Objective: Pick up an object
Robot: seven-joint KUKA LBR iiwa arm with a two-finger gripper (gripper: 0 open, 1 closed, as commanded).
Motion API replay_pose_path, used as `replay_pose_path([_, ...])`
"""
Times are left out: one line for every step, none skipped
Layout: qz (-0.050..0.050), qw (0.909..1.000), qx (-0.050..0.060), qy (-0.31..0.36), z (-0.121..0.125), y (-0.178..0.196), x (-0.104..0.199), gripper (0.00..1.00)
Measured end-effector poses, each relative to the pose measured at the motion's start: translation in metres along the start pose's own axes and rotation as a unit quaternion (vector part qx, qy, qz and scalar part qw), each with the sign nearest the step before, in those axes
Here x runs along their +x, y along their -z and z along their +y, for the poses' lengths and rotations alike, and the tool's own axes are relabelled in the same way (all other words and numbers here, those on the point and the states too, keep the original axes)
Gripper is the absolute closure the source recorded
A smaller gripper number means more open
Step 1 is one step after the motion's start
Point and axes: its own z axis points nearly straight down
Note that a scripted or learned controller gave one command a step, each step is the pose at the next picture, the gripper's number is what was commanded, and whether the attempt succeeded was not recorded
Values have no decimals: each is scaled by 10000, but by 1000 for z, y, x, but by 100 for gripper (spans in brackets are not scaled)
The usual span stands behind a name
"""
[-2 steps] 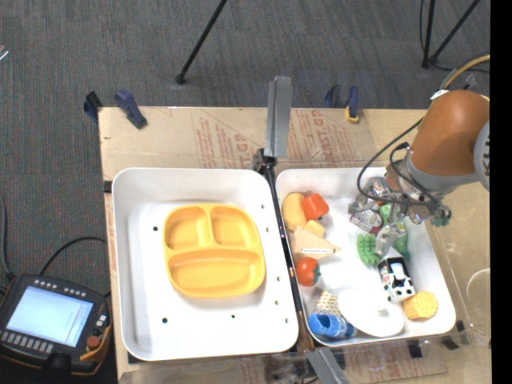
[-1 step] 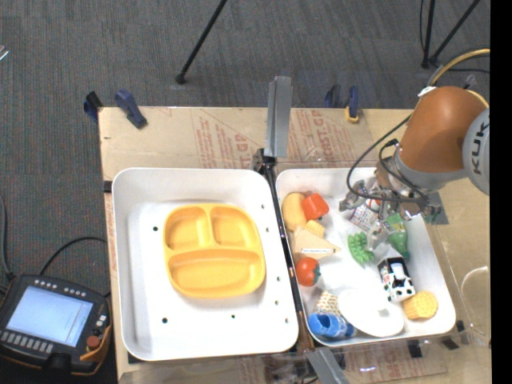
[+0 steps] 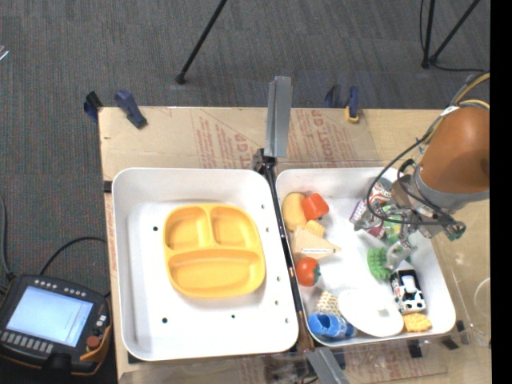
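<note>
Counter [image 3: 200, 138]: brown board top, bearing two white bins side by side; blue clamps along far edge.
Left bin [image 3: 136, 294]: holds a yellow divided tray [image 3: 214, 249], lying flat near the middle.
Right bin [image 3: 336, 184]: crowded with small items.
Near divider: yellow round piece [image 3: 294, 209] touching an orange piece [image 3: 314, 206]; pale wedge [image 3: 314, 243] below them; red tomato-like piece [image 3: 306, 271] below that.
Near front wall: white plate [image 3: 369, 310], blue item [image 3: 330, 325] beside it, waffle-patterned piece [image 3: 326, 302] just behind.
Right side: green leafy piece [image 3: 378, 262]; black-and-white toy [image 3: 409, 290]; small cracker-like piece [image 3: 416, 322] at the corner.
Arm [image 3: 454, 160]: orange band above the wrist, reaching over the right bin's far right part.
Gripper [image 3: 398, 229]: low over a crumpled foil-like packet [image 3: 369, 211] and the green leafy piece; clutter close on every side.
Fingers: cannot tell whether apart or together.
</note>
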Motion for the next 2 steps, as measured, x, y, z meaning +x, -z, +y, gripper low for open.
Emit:
replay_pose_path([4, 9998, 2, -184, 20, -1, -46, 0])
replay_pose_path([7, 10000, -12, -9, 7, 1, 18, 0])
